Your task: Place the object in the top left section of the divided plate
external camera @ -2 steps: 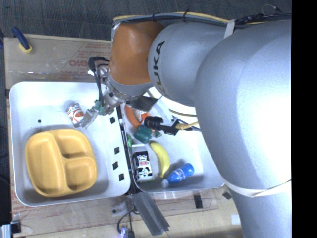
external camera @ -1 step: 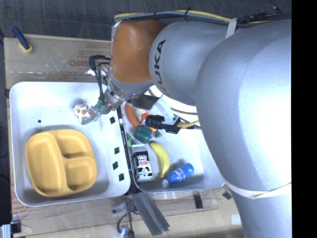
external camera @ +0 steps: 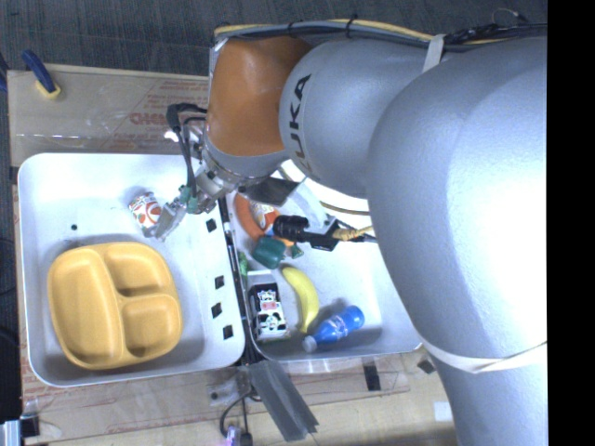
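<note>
A grey robot arm's two-finger gripper [external camera: 170, 216] clenches a small white-and-orange can [external camera: 144, 210] at eleven o'clock over the left white bin [external camera: 56, 170], just beyond the yellow divided plastic plate [external camera: 113, 300], whose sections await it.

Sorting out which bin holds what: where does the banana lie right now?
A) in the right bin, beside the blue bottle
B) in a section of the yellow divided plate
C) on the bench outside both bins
A: the banana lies in the right bin, next to the blue bottle.
</note>
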Controlling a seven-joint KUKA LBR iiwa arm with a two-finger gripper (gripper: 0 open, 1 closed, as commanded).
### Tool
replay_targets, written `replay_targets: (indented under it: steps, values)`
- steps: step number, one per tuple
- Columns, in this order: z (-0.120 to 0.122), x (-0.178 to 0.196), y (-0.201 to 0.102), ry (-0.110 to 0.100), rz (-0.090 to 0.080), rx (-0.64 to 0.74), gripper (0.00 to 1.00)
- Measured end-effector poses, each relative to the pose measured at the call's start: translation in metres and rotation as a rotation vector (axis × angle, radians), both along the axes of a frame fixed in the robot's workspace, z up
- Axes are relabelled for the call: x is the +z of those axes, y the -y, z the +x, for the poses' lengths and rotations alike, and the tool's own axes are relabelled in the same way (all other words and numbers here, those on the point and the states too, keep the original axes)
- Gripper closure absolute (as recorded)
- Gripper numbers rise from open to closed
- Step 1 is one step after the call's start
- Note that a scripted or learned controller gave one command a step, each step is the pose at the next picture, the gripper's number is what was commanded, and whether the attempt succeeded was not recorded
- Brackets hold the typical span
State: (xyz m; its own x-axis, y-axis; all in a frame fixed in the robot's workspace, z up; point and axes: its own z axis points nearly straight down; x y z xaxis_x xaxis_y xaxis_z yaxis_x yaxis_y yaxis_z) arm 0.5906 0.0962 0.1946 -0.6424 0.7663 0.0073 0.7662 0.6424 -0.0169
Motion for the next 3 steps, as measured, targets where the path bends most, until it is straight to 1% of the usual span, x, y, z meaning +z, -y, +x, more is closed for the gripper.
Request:
replay_targets:
  steps: [1,2,3]
  values:
    - [0.0001,0.0068,-0.0001,-0.006,-0.002,0.004,1.0]
    - [0.0001,0.0068,-0.0002,-0.006,-0.002,0.005,0.0]
    - [0.0002,0.0134,-0.0004,-0.012,-0.005,0.009,1.0]
